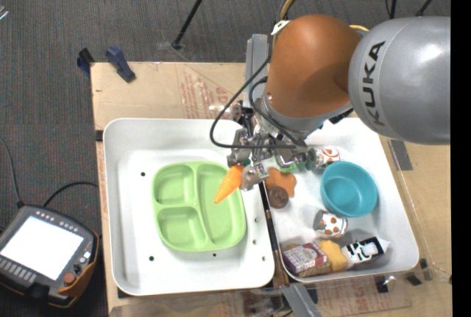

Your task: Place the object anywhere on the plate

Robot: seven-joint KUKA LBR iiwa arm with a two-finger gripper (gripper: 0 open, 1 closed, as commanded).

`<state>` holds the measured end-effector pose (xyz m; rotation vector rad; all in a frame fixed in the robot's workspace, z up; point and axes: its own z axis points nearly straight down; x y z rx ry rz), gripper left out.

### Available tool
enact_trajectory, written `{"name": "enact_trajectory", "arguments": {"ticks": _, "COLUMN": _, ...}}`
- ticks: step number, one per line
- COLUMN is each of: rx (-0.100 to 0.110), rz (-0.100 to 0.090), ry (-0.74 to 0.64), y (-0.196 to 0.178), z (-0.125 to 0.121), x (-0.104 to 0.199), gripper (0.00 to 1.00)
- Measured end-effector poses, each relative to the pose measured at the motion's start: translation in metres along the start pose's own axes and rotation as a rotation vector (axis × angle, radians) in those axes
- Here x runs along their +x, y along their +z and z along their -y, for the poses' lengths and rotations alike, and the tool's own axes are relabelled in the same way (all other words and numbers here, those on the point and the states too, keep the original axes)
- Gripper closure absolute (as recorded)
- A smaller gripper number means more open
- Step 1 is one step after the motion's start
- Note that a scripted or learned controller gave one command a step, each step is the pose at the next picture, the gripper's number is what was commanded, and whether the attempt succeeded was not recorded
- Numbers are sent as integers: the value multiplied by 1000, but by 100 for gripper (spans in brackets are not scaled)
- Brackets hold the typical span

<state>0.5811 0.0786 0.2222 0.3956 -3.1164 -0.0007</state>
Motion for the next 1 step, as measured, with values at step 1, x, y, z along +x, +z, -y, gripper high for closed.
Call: {"name": "enact_trajectory", "arguments": {"ticks": 1, "rx": 0, "rz": 0, "ry": 0, "y": 0, "z": 0, "x": 0, "gripper": 0}}
